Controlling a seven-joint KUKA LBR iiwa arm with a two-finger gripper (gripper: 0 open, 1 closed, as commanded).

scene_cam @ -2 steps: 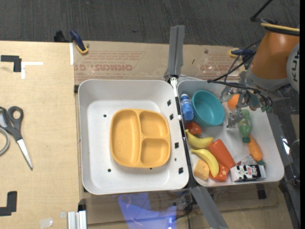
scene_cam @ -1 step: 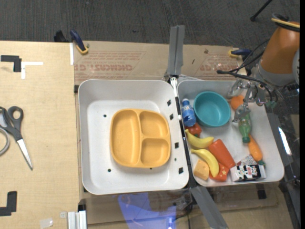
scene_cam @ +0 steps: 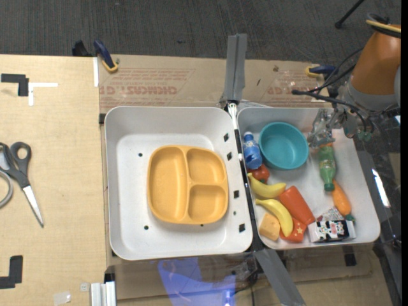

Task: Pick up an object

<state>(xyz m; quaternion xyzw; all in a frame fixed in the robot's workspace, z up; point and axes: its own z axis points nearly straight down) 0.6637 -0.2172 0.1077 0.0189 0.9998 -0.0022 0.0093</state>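
Orange-banded arm reaches in at upper right, its gripper (scene_cam: 323,131) poised above the green bottle (scene_cam: 327,165) in the right bin (scene_cam: 366,190), beside a teal bowl (scene_cam: 284,145); whether the claw is open cannot be told.

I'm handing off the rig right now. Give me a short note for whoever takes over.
Gripper: low over the right bin, by the teal bowl and above the green bottle; nothing visibly held.
Also there: two bananas, a carrot, a small carton.
Left bin: yellow divided plate.
Done: nothing picked.
Left: grasp and lift one object.
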